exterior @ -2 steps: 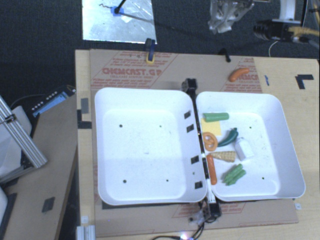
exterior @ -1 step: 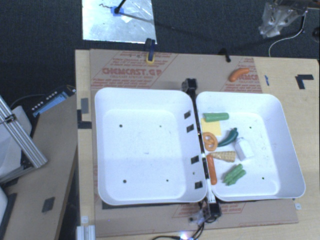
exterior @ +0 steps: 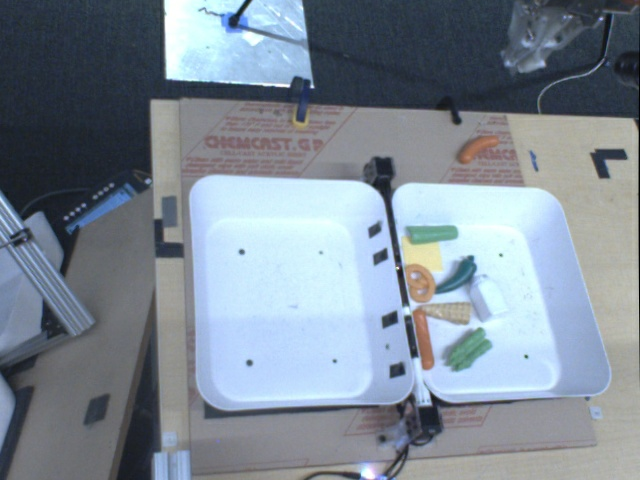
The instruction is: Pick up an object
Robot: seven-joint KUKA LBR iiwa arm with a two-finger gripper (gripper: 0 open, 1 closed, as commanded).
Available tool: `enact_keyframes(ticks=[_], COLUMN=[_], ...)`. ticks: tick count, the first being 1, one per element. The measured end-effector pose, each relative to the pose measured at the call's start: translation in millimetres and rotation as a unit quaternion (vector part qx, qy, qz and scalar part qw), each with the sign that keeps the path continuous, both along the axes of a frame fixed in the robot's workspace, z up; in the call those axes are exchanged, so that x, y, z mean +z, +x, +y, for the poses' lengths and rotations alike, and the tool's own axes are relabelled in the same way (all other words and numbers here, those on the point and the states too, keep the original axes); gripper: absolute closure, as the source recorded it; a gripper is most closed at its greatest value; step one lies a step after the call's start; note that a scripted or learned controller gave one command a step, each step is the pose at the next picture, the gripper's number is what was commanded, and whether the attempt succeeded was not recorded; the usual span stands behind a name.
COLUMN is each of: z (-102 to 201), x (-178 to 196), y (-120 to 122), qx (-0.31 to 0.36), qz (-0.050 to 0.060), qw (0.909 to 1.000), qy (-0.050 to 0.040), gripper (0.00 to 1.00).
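Note:
The right bin (exterior: 560, 268) holds several toy foods along its left side. A green pickle (exterior: 432, 234) lies above a yellow cheese slice (exterior: 424, 256). Below them are a brown pretzel (exterior: 420, 284), a dark teal pepper (exterior: 457, 273) and a white block (exterior: 487, 298). Lower down lie a tan cone (exterior: 446, 314), an orange carrot (exterior: 425, 341) by the divider and a green bean bunch (exterior: 468, 349). My gripper (exterior: 538, 36) hangs high at the top right, beyond the bench's far edge and well away from the bins, holding nothing visible.
The left bin (exterior: 290, 288) sits beside the right one. An orange sausage (exterior: 478, 149) lies on the cardboard behind the right bin. A shiny sheet (exterior: 237, 26) and a yellow-blue clamp (exterior: 300, 103) are at the back left. A metal frame (exterior: 40, 278) stands at the far left.

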State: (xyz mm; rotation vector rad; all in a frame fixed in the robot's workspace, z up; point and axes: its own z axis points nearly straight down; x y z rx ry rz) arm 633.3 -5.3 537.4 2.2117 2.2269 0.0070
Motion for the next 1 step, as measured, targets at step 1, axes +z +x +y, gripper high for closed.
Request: enact_keyframes(ticks=[1], z=[50.7], x=[-1.7], y=[-40.3], qx=[0.001], qz=[0.002], qw=[1.0000], qy=[0.0005], gripper=[1.00])
